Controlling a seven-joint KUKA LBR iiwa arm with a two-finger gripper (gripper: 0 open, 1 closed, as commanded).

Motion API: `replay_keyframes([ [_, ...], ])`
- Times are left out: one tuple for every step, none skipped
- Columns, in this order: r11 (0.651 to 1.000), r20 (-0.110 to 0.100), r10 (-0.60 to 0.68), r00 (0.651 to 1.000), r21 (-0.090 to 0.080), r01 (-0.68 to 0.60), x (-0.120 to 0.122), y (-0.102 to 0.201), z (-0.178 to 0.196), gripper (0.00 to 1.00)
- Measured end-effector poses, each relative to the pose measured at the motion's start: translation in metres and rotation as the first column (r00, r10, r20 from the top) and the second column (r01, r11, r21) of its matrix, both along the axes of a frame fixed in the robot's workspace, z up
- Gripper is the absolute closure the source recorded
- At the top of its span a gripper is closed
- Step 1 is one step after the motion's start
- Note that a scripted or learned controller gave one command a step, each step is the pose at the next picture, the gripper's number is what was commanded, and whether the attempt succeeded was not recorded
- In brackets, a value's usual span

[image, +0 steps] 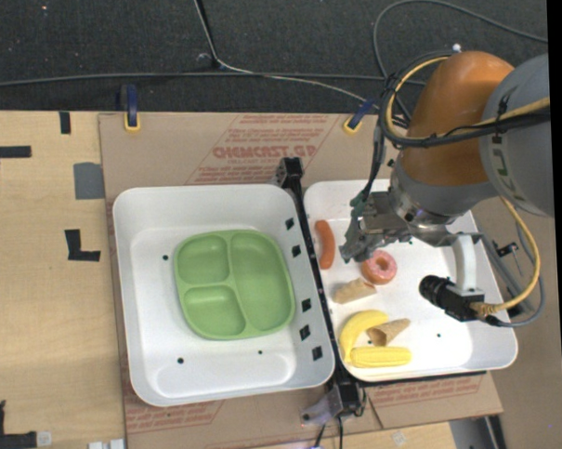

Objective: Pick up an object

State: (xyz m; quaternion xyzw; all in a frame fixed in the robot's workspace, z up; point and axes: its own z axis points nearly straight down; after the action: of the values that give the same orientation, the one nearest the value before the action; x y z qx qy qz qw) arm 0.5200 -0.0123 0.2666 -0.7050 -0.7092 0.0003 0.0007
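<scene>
Grey two-finger gripper (359,250) is down in the right shallow white bin (491,349), just left of the pink ring-shaped toy donut (382,267); can't tell its state. Relative to the donut: red sausage-shaped toy (325,243) further left, tan bread-like chunk (354,289) below-left, yellow plastic banana (368,341) and brown cone piece (389,331) below. Green divided plate (234,284) sits in the left white bin (144,271).
</scene>
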Motion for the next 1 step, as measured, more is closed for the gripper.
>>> replay_keyframes([
  [1.000,0.000,0.001,1.000,0.000,-0.001,-0.0023,0.0519,-0.0009,1.00],
])
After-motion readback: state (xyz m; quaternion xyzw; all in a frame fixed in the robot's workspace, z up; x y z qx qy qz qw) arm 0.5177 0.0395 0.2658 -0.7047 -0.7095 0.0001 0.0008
